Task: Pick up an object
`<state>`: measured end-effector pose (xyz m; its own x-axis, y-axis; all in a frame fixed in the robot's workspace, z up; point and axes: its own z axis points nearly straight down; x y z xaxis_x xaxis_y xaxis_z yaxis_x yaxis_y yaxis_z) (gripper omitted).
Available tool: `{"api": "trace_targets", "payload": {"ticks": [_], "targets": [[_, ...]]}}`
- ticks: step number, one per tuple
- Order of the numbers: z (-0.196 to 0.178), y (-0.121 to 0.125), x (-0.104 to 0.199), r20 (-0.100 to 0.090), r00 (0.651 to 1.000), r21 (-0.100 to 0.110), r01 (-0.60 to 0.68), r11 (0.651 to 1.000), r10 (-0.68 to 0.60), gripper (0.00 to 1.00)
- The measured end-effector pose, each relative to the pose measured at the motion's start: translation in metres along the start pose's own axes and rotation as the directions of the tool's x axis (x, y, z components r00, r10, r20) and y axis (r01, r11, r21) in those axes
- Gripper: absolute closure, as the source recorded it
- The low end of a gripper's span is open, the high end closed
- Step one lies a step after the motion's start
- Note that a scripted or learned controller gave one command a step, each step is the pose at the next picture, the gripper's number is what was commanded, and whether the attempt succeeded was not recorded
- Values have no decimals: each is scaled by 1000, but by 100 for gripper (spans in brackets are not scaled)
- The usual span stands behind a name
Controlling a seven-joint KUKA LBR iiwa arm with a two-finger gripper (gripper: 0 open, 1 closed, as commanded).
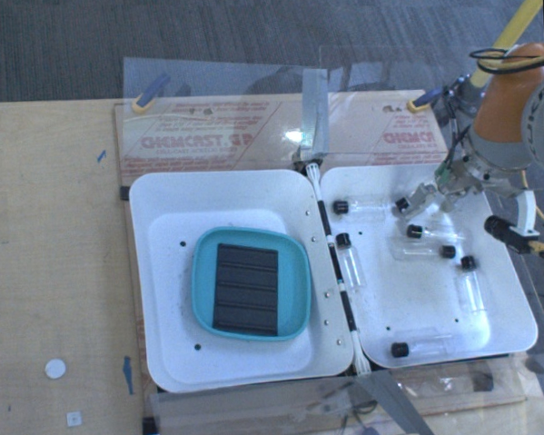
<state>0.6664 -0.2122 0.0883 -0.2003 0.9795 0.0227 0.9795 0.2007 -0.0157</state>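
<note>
Arm comes in from the right, orange band up top, wrist over the right bin's far-right corner. Gripper sits low over that bin's upper area, pointing left and down. Can't tell from this angle whether it's wide or narrow, and nothing visible clamped in it.

Clear vials with black caps are scattered in the right bin:
- one vial just left of the gripper, cap close to the tip, contact unclear
- one vial further left, near the bin's upper-left edge
- two vials just below the gripper, lying crosswise
- one vial below and right, along the right wall
- one vial down-left, by the divider between bins
- one vial well below, near the front edge

Left bin, well left of the gripper, holds a teal tray with a dark ribbed block in it.

Both bins sit on the tan surface.
</note>
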Motion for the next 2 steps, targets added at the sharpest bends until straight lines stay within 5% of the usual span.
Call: {"api": "trace_targets", "payload": {"ticks": [1, 2], "targets": [[2, -25, 55, 24, 1000, -21, 12, 1000, -11, 0], [-11, -23, 55, 26, 1000, -28, 12, 1000, -11, 100]]}}
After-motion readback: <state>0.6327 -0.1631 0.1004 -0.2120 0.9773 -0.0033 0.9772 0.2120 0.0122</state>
